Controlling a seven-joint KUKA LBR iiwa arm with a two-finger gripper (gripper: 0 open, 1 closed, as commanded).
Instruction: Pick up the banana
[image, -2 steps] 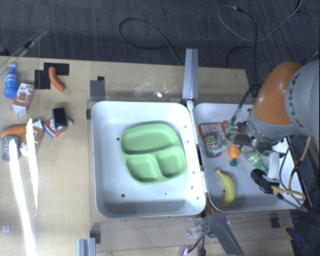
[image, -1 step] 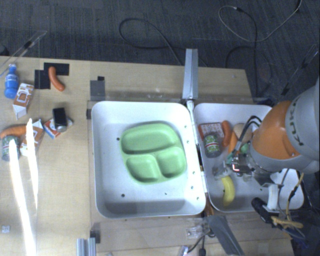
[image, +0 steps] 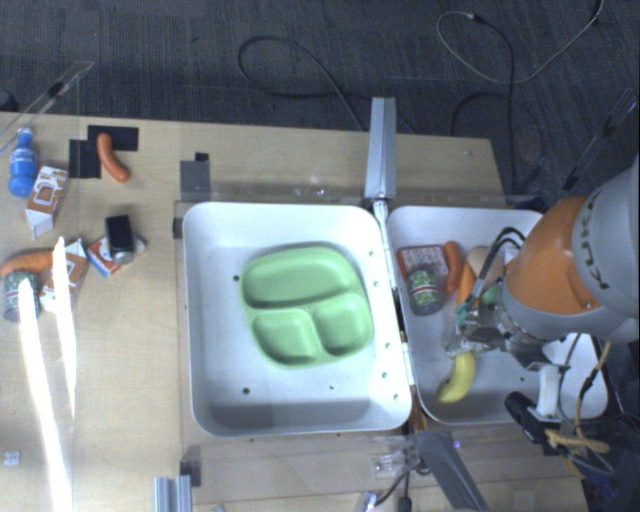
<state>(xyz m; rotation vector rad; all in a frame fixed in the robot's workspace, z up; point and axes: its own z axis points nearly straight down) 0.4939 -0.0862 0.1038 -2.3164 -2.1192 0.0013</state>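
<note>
Camera view: banana (image: 458, 379) lies near the front of the right bin (image: 430, 400), just below the hand (image: 470, 330), whose grip I cannot tell. Likely light, soft, easily bruised; best pinched across its middle.

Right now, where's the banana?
The banana lies in the right bin, near its front edge, just below the gripper and in front of the red-labelled packet.

The arm (image: 590, 260) is bulky and rounded, with a grey shell and 1 broad orange band above the wrist. Black cables loop beside the band, and the wrist end is dark and cluttered.
</note>
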